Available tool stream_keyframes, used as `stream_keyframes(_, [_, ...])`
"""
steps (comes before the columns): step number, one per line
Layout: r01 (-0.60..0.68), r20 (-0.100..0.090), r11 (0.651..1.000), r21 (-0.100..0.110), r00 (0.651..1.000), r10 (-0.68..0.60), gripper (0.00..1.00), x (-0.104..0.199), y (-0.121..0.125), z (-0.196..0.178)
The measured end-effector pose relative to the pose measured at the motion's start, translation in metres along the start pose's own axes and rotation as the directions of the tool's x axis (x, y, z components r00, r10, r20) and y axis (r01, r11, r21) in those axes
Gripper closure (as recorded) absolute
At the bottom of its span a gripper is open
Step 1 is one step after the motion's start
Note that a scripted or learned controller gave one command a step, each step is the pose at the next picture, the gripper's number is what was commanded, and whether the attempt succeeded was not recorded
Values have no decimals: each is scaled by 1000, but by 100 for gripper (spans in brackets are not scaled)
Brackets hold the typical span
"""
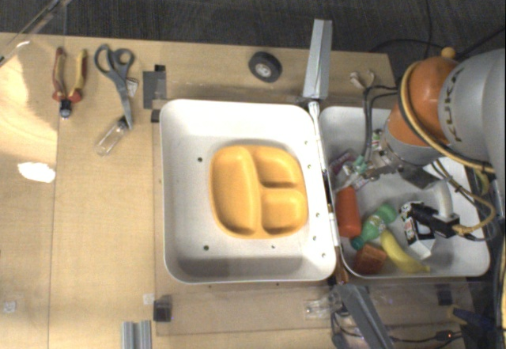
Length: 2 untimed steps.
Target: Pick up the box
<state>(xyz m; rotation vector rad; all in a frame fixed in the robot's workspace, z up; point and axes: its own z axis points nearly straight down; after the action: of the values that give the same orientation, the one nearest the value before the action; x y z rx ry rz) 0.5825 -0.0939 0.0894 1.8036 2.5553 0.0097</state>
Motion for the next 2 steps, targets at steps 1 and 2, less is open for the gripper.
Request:
stream_keyframes(1, [4, 4, 1000, -8, 1000, -4, 100, 0, 4, -12])
stream_keyframes(2, [24, -6, 1000, 6, 1000, -24, 100, 60, 53, -97])
